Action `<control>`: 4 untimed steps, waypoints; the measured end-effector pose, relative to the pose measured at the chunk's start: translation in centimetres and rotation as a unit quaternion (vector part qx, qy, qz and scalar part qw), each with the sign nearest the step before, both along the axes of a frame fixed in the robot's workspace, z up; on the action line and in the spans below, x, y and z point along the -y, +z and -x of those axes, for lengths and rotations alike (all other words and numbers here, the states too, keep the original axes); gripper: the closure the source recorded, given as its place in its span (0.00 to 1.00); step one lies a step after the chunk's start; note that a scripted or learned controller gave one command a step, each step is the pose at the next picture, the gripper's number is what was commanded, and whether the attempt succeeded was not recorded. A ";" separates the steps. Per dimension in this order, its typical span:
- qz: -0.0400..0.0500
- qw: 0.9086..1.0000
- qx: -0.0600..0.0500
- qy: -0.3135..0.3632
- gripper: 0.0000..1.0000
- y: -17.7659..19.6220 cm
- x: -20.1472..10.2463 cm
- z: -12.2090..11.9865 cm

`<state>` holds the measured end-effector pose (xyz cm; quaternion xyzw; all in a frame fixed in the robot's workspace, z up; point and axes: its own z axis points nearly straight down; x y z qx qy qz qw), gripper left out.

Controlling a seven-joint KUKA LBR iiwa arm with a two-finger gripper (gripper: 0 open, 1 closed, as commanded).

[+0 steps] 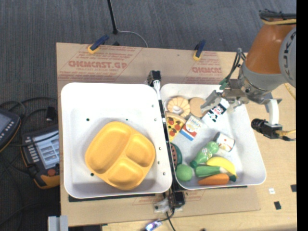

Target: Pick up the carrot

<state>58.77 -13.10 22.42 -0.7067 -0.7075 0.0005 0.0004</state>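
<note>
We see a cardboard-topped bench (96,64) on grey carpet; the left bin (77,105) holds a yellow divided plate (120,160); the gripper (222,99) hangs at upper right, fingers spread wide, holding nothing; the carrot (213,179) lies along the right bin's (252,148) lower edge, beneath a banana (222,165).

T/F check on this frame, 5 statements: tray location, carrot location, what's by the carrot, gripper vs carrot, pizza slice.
1. The yellow tray lies in the left bin. True.
2. The carrot lies on the yellow tray. False: it is in the right bin, near its front edge.
3. The banana lies just behind the carrot. True.
4. The gripper is directly over the carrot. False: it is at the bin's far end, above the milk carton.
5. The pizza slice is in the left bin. False: right bin, by the divider.
</note>
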 end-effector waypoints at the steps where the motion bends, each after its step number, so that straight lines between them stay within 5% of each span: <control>1: 0.001 0.999 0.002 0.048 0.00 18.4 3.2 3.7; 2: 0.001 0.994 0.000 0.107 0.00 6.3 9.3 10.4; 3: 0.001 0.979 0.002 0.203 0.00 23.6 8.6 10.3; 4: 0.003 0.979 0.003 0.203 1.00 24.6 8.5 10.2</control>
